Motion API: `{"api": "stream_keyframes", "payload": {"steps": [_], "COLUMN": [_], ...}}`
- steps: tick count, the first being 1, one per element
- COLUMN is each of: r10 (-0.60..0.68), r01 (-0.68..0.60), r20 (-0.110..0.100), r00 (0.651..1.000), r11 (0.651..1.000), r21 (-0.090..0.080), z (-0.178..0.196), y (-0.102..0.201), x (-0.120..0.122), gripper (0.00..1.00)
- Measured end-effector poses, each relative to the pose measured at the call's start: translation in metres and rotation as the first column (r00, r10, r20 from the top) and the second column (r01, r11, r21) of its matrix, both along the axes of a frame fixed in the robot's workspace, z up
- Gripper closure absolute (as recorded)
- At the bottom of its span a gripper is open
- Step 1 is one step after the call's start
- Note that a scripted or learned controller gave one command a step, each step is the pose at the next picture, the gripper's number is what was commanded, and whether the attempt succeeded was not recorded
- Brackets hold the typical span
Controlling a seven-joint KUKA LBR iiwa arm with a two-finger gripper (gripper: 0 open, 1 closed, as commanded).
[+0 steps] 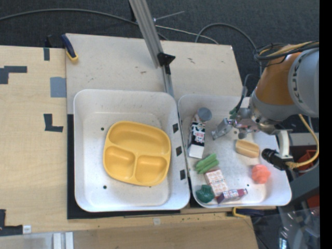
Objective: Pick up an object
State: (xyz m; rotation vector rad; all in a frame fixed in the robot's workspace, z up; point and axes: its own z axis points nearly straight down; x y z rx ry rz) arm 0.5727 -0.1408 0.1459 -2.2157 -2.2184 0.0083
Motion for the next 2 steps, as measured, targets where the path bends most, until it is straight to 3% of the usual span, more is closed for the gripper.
{"api": "stream_keyframes", "payload": {"steps": [1,2], "r10": [0.000,0.002], "r01": [0.000,-0.002], "r20": [0.001,0.004], "r00": [1.000,1.000], "r11": [1.000,1.000], "r21": [0.000,0.000], "z": [-0.055,-0.041], "y": [0.001,0.002], "x": [-0.002,-0.001], "gripper": [0.00,1.00]}}
